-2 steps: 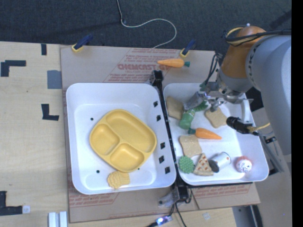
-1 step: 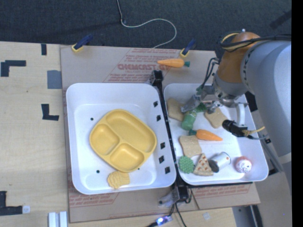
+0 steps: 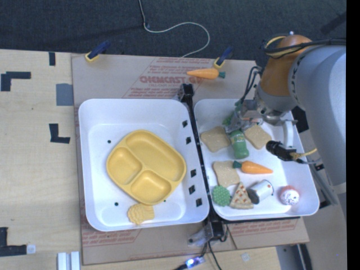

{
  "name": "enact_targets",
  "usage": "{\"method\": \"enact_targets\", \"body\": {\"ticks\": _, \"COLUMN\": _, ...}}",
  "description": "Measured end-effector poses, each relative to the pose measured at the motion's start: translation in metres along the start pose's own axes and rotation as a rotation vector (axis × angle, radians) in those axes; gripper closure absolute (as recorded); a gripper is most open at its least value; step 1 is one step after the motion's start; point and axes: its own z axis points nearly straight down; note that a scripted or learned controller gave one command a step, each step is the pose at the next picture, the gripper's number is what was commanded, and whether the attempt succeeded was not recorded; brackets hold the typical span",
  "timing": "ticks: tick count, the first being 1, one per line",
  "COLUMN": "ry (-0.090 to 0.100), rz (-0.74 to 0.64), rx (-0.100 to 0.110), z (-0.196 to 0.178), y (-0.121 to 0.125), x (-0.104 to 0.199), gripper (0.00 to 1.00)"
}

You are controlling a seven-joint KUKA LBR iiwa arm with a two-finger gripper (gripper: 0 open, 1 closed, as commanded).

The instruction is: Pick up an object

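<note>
Green can [image 3: 239, 145] half-hidden beneath gripper [image 3: 238, 124]

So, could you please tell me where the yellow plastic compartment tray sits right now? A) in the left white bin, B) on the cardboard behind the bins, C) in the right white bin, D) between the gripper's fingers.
A: the yellow plastic compartment tray lies flat inside the left white bin, while the gripper is over the right white bin among the toy foods.
</note>
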Motion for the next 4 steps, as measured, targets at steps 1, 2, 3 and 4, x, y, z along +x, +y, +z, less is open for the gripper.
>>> {"method": "enact_targets", "body": {"ticks": 1, "ry": 0.003, "rz": 0.002, "rx": -0.002, "z": -0.054, "y": 0.005, "x": 0.0, "gripper": 1.0}}
{"method": "enact_targets", "body": {"ticks": 2, "ry": 0.003, "rz": 0.002, "rx": -0.002, "z": -0.098, "y": 0.001, "x": 0.001, "gripper": 1.0}}
{"method": "enact_targets", "body": {"ticks": 3, "ry": 0.003, "rz": 0.002, "rx": -0.001, "z": -0.128, "y": 0.002, "x": 0.002, "gripper": 1.0}}
{"method": "enact_targets", "body": {"ticks": 4, "ry": 0.005, "rz": -0.001, "rx": 0.002, "z": -0.136, "y": -0.024, "x": 0.041, "gripper": 1.0}}
